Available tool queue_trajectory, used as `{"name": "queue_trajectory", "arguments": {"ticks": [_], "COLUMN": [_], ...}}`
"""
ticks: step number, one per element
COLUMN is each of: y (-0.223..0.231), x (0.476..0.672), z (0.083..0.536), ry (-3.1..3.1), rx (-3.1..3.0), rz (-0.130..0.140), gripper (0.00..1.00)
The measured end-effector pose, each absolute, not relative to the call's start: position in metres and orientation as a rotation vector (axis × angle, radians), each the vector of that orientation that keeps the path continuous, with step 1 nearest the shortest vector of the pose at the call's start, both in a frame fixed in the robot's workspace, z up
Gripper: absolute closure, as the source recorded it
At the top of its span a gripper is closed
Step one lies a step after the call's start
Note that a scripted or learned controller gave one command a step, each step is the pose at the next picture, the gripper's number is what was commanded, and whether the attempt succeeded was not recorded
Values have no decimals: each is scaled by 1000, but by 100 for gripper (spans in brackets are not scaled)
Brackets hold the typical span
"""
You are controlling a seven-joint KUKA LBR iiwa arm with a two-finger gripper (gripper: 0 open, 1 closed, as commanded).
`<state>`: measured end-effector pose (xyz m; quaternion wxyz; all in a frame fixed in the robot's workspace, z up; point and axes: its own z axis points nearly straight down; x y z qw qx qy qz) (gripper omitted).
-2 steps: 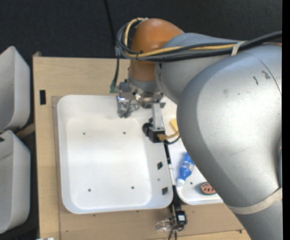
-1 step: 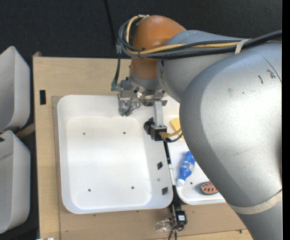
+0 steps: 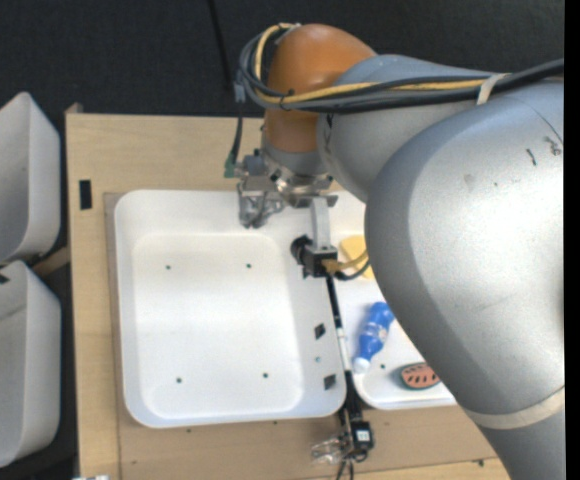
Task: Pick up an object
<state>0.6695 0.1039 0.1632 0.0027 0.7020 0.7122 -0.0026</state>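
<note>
Left bin (image 3: 140, 388) open — arm (image 3: 470, 248) covers right bin (image 3: 390, 393).

Smooth, slightly glossy white plastic is seen in the left bin (image 3: 215, 308). The bench (image 3: 95, 298) is faced with pale, matt wood-look board. The arm's (image 3: 470, 258) shell is finished in satin grey, its band (image 3: 305, 63) in glossy orange. The blue bottle (image 3: 372, 334) looks like shiny plastic.

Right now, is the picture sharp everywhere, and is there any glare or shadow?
In the camera view the grey arm looms large and soft, close to the lens; the left bin is evenly lit with mild sheen and only faint shadow beneath the gripper; the blue bottle and watermelon slice look slightly blurry; the background is dark.
</note>
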Motion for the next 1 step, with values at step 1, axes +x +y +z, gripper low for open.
{"name": "queue_trajectory", "arguments": {"ticks": [1], "y": [168], "x": [669], "z": [238], "ry": [2228], "rx": [2211], "rz": [14], "gripper": [100]}}
